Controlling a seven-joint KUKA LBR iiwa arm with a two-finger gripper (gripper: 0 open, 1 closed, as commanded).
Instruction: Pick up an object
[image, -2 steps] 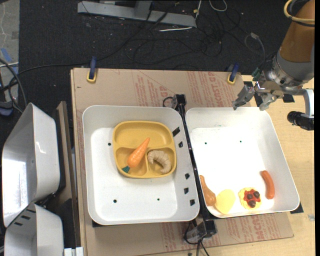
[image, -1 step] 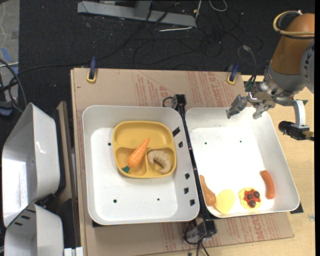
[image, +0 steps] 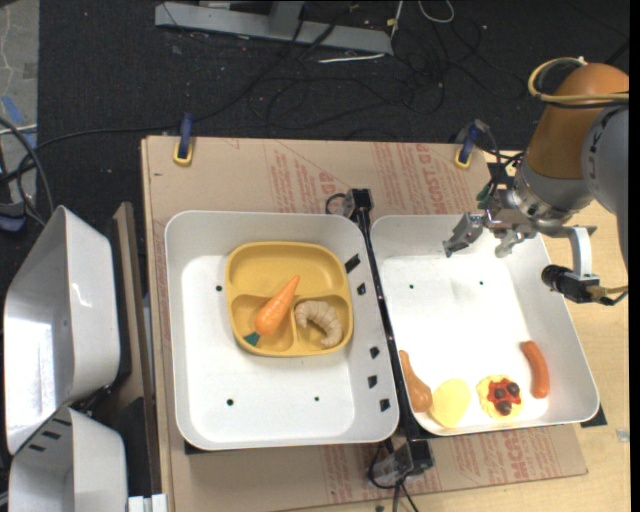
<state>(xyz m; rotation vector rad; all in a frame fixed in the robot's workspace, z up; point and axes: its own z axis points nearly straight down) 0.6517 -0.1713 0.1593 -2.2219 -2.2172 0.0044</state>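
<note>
On cardboard-topped bench (image: 300, 170), 2 white bins (image: 200, 400).

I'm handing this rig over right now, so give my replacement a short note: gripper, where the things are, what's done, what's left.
Gripper: open, holding nothing, over the far end of the right bin.
Right bin, near edge: chicken leg, yellow disc, small pizza, sausage.
Left bin: yellow divided plate with a carrot and a shrimp.
Done: nothing picked up.
Left: choose one thing, descend, grasp, lift.
</note>
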